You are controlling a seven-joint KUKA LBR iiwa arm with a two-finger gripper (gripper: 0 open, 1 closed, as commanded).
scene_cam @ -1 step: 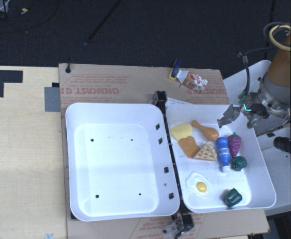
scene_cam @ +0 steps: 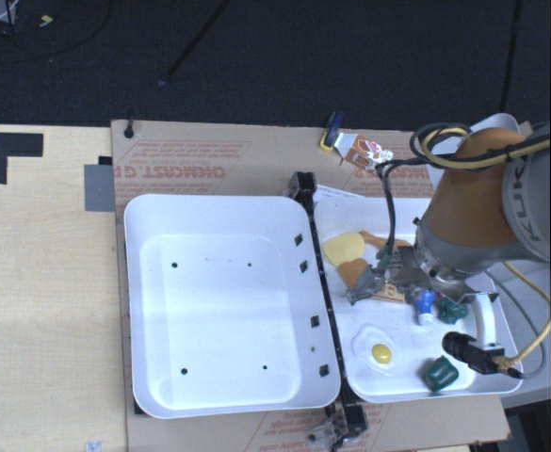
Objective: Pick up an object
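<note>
Colours, ref right bin (scene_cam: 402, 394):
Both bins white. In the right bin: fried egg (scene_cam: 377, 349) white with yellow yolk, teal block (scene_cam: 439, 373) beside it, pale yellow piece (scene_cam: 344, 247) at far side. Arm's wrist band (scene_cam: 473, 191) above it, orange.

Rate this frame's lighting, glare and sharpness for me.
Camera view: even, soft lighting; the left bin is bright, its inner detail largely washed out; the background above the bench is dark; the arm shades the right bin; small items such as the fried egg toy look soft.
</note>
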